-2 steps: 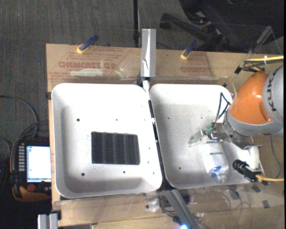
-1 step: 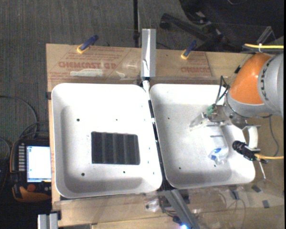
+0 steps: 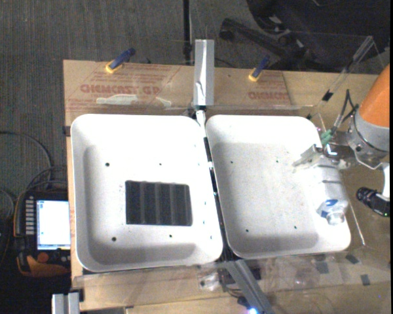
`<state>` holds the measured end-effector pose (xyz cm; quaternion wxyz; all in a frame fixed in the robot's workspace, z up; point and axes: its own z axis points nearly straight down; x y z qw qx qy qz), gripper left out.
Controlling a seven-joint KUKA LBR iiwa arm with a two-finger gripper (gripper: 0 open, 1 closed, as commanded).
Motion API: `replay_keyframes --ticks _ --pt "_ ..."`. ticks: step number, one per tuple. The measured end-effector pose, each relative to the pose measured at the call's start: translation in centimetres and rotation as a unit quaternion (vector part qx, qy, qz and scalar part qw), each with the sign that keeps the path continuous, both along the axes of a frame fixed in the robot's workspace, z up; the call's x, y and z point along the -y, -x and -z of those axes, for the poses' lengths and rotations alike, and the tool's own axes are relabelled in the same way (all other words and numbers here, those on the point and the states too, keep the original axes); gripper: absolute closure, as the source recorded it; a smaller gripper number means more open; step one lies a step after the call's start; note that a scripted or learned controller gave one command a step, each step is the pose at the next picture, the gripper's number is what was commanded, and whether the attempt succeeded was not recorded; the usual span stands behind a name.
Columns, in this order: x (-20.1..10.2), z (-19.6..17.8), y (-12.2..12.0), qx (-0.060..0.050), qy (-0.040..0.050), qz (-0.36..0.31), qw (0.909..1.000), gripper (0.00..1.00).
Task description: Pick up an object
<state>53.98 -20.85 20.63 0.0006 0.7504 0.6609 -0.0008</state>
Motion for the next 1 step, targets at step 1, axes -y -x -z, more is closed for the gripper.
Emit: replay_keyframes --ticks 1 --pt "-0.40 -3.03 1.18 0.000 0.0003 -0.083 0.9966 0.00"
